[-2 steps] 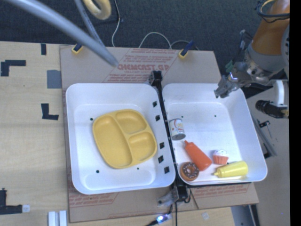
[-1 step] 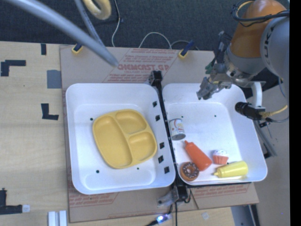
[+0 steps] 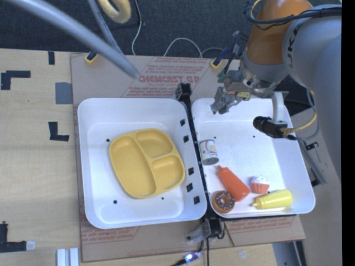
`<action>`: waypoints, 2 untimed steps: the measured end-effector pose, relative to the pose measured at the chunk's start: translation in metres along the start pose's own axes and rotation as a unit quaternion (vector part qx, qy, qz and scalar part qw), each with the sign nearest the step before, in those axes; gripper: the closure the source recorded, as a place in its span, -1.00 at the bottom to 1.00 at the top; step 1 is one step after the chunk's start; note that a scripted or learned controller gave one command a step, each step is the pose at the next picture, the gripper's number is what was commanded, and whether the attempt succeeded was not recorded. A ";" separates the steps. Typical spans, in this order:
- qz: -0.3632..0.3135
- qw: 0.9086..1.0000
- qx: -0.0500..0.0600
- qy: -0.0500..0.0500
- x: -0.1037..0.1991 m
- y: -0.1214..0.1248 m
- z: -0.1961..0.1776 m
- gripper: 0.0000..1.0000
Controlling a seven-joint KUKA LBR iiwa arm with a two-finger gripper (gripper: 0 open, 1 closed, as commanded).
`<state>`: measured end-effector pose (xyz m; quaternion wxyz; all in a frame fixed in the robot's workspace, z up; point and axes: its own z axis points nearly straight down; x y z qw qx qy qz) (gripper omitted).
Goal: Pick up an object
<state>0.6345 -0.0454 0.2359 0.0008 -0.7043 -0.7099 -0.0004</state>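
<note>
Two shallow white plastic bins sit side by side on the counter, split by a black divider strip (image 3: 190, 143). The left bin (image 3: 89, 148) holds one thing: a yellow plastic plate with three compartments (image 3: 146, 162), lying flat near the bin's middle.

The right bin (image 3: 288, 148) holds the smaller pieces, all gathered toward its near half. A small silver and white can (image 3: 208, 151) lies on its side just beside the divider. Below it, an orange toy bottle (image 3: 232, 183) lies at a slant, its lower end close to a brown chocolate toy doughnut (image 3: 223, 201) at the near left corner. A small cupcake with pink-dotted white icing (image 3: 259, 184) stands just right of the orange bottle, and a yellow toy squeeze bottle (image 3: 272, 199) lies on its side along the near wall.

The grey arm with its orange band (image 3: 277, 21) reaches in from the right, and its tool (image 3: 220, 107) hangs above the far left corner of the right bin, well apart from every piece there. How far the tool is open cannot be told; nothing shows in its grip.

The bins rest on a brown cardboard sheet with red print (image 3: 161, 76), laid over a pale wooden counter (image 3: 33, 165) marked with dark tape pieces. Beyond the counter lies dark carpet (image 3: 183, 10), crossed by white cables.
</note>
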 end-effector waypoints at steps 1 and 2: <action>0.000 1.000 0.000 0.000 0.053 0.010 -0.005 1.00; 0.001 1.000 0.001 -0.001 0.100 0.012 0.008 1.00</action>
